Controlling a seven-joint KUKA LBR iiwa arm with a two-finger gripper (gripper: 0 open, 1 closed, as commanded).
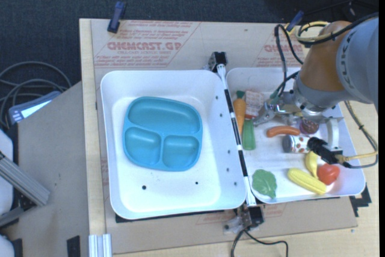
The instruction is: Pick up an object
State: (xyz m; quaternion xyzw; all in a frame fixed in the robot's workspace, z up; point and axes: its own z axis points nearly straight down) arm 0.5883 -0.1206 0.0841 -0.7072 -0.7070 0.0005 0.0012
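1. Grey arm (355,63) is low over right bin (355,186) — gripper (304,123) near sausage (283,130).
2. Jaws: cannot tell, wrist hides them.
3. Nothing lifted yet — toys lie in bin; grasp + lift left.

The bench (180,39) is a pale board printed with red lettering. Two white bins lie directly on it, touching: the left bin (120,189) toward nine o'clock, the right bin (252,76) toward three. A blue clamp (115,16) grips its eleven o'clock edge.
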